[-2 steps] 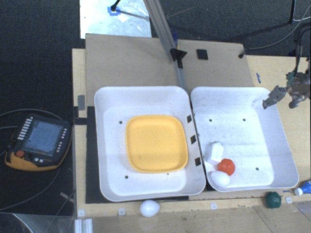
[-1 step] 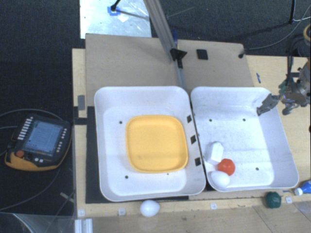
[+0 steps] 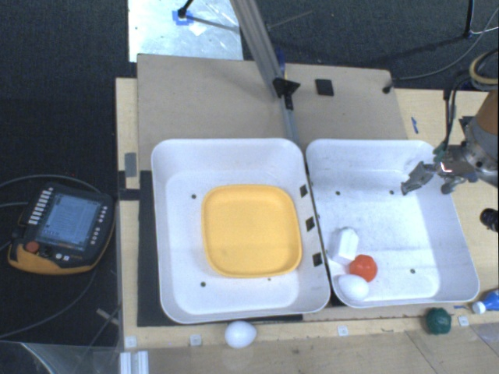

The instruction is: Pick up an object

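In the right bin [image 3: 390, 162], near its front left corner, three small things lie close together: a red ball [image 3: 362, 268], a white egg-shaped piece [image 3: 353, 287] and a white block [image 3: 345, 244]. A square yellow plate [image 3: 252, 229] lies flat in the left bin [image 3: 175, 178]. My gripper [image 3: 431, 183] hangs over the right bin's far right edge, well away from the three small things. It is open, with nothing between its fingers [image 3: 413, 180].
A white egg [image 3: 240, 334] lies on the bench in front of the left bin. A green ball [image 3: 438, 320] and a blue-and-white item [image 3: 485, 305] sit at the bench's front right. A teach pendant [image 3: 58, 226] rests far left.
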{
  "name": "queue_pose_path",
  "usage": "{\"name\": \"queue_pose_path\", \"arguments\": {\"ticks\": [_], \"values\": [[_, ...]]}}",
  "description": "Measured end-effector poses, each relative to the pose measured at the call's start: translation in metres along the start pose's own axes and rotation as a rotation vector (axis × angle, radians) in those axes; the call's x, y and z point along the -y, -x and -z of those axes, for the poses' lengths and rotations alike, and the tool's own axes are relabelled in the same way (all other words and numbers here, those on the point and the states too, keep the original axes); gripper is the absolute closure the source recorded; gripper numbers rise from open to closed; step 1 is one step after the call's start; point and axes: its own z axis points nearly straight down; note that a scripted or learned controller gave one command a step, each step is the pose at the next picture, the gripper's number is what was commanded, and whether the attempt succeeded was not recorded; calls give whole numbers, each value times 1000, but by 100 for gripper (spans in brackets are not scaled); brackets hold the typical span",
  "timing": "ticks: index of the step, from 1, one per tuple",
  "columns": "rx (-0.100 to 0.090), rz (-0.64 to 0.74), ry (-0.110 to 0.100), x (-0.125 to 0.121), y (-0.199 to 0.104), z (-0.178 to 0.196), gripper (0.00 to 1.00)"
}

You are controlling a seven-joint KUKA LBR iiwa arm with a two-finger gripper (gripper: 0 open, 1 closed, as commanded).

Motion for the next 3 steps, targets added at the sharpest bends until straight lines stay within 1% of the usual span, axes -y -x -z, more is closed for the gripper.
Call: {"name": "queue_pose_path", "arguments": {"ticks": [1, 2, 3], "values": [[0, 0, 0, 7, -2, -44, 0], [1, 0, 4, 5, -1, -31, 100], [2, 1, 8, 8, -6, 30, 100]]}}
